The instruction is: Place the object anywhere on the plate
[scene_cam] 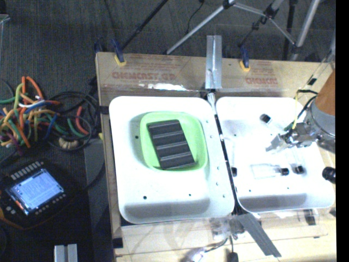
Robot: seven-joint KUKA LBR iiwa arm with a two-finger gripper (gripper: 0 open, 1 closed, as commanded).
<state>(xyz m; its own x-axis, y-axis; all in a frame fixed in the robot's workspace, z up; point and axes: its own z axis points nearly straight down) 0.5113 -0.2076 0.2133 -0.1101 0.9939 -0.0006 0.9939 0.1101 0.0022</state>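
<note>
- Arm (330, 105) reaches in at the right edge of the frame, jaws (279, 142) low over the right bin (256, 195); their state I cannot tell.
- Dark ribbed block (170, 144) lies flat on the green plate (146, 123) in the left bin (163, 198), its long axis running from upper left to lower right.

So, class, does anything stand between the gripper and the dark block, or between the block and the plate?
Only the bins' meeting rims, low between the gripper over the right bin and the block in the left bin. The block already lies on the plate.
</note>
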